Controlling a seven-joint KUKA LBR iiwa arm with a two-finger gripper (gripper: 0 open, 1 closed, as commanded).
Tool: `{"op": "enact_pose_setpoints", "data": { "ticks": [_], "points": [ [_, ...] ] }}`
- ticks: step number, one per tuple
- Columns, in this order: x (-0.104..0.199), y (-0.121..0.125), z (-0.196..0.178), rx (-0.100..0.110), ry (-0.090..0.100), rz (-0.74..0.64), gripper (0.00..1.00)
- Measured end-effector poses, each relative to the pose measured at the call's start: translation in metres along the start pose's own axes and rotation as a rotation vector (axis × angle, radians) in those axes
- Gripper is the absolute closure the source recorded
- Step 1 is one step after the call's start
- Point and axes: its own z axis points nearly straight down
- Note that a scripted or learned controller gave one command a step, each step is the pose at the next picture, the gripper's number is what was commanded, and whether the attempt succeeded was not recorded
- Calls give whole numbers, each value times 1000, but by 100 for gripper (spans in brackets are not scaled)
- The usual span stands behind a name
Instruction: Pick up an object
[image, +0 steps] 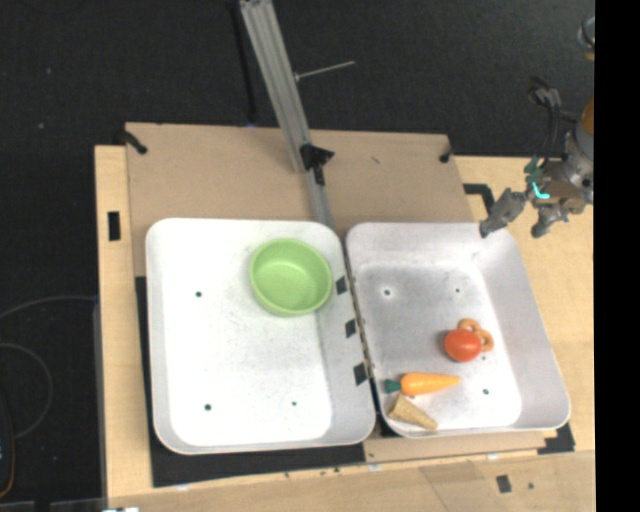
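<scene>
Pincer (520, 215) over right bin (500, 260) corner; tomato (462, 345), carrot (430, 382) apart.

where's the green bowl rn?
The green bowl sits in the left bin, near its upper right corner, beside the divide from the right bin.

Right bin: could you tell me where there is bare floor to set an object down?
The right bin is bare across its far half, above the tomato. Its near edge is crowded: carrot and wedge. The left bin is open below the green bowl.
</scene>
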Motion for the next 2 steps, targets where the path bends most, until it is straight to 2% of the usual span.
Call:
{"op": "enact_pose_setpoints", "data": {
  "ticks": [2],
  "points": [
    [0, 11, 90, 3, 1, -2, 0]
  ]
}}
